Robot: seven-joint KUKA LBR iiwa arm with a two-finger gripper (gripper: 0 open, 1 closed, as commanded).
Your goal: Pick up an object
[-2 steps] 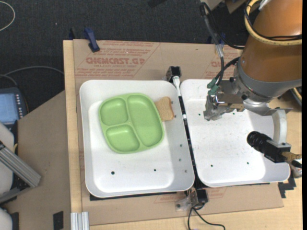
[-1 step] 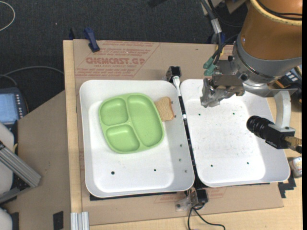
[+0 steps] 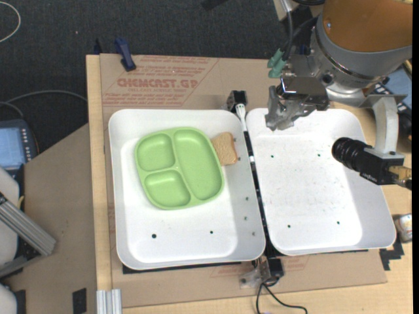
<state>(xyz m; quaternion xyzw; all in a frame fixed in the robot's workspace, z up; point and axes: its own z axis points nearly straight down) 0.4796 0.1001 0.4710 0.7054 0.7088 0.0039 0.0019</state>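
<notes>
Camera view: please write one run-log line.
gripper: over right bin far edge | green plate, cracker: left bin

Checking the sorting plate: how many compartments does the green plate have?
3: on the green plate in the left bin, one upper left, one lower left, one long along the right.

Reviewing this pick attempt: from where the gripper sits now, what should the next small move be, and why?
Probably a sideways move toward the left bin. The gripper hangs over the far edge of the right bin, with nothing seen between its fingers, while the things to pick, a green divided plate and a tan sponge-like block touching its rim, lie in the left bin.
</notes>
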